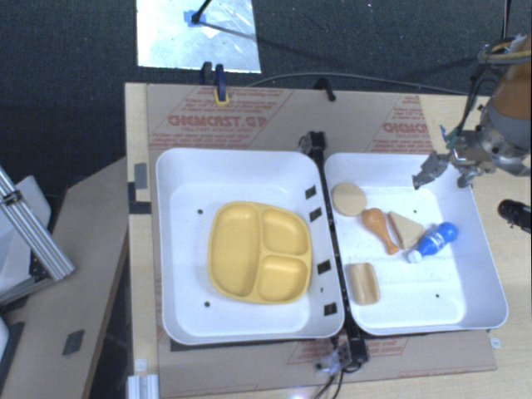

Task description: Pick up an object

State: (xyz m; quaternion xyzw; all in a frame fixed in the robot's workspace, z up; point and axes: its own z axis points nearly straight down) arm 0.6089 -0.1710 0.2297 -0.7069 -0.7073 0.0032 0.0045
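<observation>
In the right bin (pixel 474 306) lie a round tan disc (pixel 349 198), an orange drumstick-shaped piece (pixel 381 227), a tan wedge (pixel 406 229), a small blue bottle with a white cap (pixel 431 242) and a tan bread-like slab (pixel 362 283). My gripper (pixel 442 170) hangs over the bin's far right rim, above and to the right of these objects. Its two fingers stand apart with nothing between them.
The left bin (pixel 179 223) holds a yellow divided plate (pixel 258 252). A black divider with clips (pixel 324 231) runs between the bins. A foil sheet (pixel 199 23) lies at the back and a metal rail (pixel 33 235) stands at the left.
</observation>
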